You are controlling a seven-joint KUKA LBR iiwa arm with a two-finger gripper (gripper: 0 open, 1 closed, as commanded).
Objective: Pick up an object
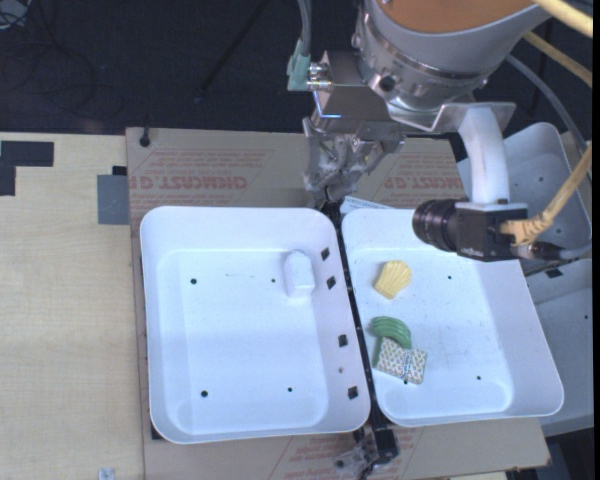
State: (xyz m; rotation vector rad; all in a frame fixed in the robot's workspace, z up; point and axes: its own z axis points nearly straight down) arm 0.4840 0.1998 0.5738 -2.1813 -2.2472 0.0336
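- We see the arm (430, 28) hanging over the far edge of the bins, its gripper (332, 173) pointing down above the seam between them.
- We cannot tell how the claw stands; its tip is a blur.
- We count two bins: the left bin (180, 408) holds one white block (298, 272); the right bin (520, 388) holds three things, a yellow shell (392, 279), a green piece (391, 330) and a patterned packet (402, 363).

End effector (332, 180) hung over the bins' far edge. Left bin (170, 268) held a white object (298, 272). Right bin (500, 368) held yellow (392, 279), green (391, 330) and patterned (401, 362) items.
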